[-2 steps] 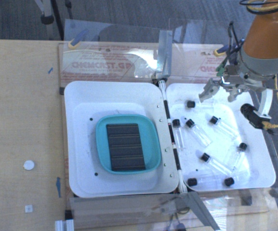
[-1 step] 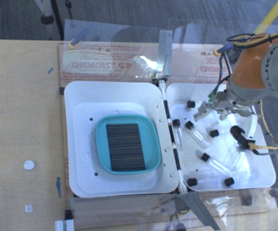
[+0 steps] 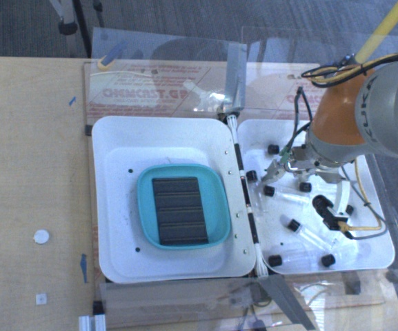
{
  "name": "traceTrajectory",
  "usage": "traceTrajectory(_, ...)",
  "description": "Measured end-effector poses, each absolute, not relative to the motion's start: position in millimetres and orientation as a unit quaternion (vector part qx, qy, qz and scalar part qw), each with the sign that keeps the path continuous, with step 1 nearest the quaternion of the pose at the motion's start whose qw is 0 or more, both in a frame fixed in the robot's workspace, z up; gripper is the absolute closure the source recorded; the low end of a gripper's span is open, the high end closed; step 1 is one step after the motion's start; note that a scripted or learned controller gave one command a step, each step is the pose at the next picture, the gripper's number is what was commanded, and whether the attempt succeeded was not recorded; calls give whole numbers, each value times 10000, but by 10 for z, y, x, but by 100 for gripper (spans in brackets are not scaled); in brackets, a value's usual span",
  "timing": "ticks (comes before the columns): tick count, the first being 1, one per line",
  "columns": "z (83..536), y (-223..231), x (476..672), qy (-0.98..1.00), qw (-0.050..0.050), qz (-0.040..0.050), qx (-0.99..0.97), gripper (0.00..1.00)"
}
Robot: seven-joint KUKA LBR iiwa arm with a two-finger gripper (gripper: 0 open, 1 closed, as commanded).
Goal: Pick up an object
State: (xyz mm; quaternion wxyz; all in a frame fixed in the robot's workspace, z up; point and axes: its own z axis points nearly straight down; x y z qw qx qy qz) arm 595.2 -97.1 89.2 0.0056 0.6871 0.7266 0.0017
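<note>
The gripper (image 3: 288, 163) sits low in the right bin (image 3: 378, 250), and its fingers are tucked under the wrist, so whether they stand apart or together cannot be told, nor whether anything is between them. The arm (image 3: 381, 112) comes in from the right, its grey bulk cut off at the frame edge, the orange band (image 3: 340, 116) just above the wrist, black cables (image 3: 323, 74) looping over it and down its near side. The wrist leans left, toward the divide between the bins. Scattered over the right bin's floor lie clear plastic tubes with small black caps (image 3: 292, 224), the clear bodies nearly lost against the white, so their count is hard to make out; one capped tube lies just left of the gripper. In the left bin (image 3: 109, 185) a teal tray (image 3: 216, 209) rests near the middle, holding a dark ribbed block (image 3: 180, 211). A yellow rod (image 3: 390, 19) slants off the far right corner.
</note>
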Motion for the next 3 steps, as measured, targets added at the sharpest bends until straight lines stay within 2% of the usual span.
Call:
traceTrajectory(2,880,-1124,5904,7522,23,26,6590,0)
traceTrajectory(3,883,-1078,5686,7573,32,21,6530,0)
